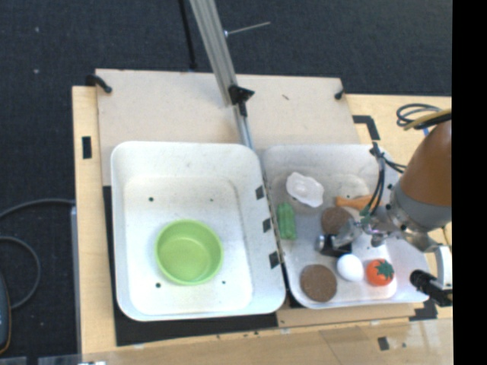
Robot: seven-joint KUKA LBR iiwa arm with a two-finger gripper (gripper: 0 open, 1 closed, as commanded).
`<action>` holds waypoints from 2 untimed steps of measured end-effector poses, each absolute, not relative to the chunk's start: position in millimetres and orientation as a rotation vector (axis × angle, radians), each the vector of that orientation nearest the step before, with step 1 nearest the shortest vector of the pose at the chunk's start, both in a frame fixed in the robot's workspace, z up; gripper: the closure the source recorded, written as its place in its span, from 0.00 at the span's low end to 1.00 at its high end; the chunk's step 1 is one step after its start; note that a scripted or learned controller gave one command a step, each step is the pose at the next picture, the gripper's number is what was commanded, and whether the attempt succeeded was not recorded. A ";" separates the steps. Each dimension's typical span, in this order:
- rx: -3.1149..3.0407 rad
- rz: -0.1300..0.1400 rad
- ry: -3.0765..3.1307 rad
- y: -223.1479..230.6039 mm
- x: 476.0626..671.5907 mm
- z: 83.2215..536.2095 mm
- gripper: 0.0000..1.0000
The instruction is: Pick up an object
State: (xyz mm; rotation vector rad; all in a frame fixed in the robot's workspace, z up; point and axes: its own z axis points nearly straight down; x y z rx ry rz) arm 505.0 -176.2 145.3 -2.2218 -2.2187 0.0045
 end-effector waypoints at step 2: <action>-2.239 -0.020 -2.229 -179.6 512.3 130.8 1.00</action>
